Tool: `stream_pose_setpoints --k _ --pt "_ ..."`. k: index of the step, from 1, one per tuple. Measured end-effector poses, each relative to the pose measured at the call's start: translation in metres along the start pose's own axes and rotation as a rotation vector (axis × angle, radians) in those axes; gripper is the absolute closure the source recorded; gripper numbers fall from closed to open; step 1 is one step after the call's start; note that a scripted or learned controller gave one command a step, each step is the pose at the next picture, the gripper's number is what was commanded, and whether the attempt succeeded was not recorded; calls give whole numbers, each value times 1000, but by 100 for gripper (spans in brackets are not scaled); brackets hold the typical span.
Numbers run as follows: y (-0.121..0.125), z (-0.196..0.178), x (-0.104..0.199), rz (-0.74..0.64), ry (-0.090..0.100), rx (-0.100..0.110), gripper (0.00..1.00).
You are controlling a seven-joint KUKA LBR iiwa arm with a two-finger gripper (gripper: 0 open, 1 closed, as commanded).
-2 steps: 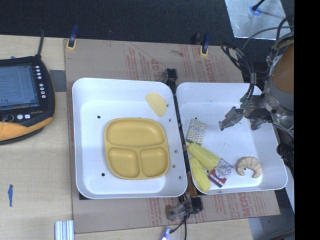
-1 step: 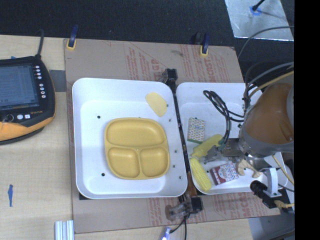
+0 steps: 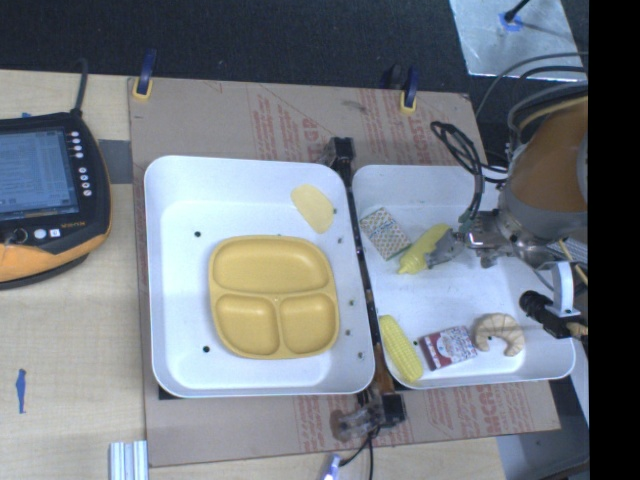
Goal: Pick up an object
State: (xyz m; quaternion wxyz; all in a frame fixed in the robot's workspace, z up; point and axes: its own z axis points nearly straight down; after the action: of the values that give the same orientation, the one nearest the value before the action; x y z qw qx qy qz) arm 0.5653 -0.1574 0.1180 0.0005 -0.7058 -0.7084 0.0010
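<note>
Gripper (image 3: 447, 251): low in the right bin (image 3: 470, 183), fingertips at the banana (image 3: 422, 249) — how wide they stand, cannot tell.
Banana: mid-bin, towards the left wall, beside a patterned packet (image 3: 385, 232).
Risk: the curved peel may roll or slip aside — an off-centre squeeze would cause it.
</note>
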Motion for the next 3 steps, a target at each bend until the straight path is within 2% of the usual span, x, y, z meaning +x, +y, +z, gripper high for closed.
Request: stream_pose_setpoints --k 1,3 --pt "88 27 2 -3 2 15 0" --pt "89 27 -55 1 3 8 0"
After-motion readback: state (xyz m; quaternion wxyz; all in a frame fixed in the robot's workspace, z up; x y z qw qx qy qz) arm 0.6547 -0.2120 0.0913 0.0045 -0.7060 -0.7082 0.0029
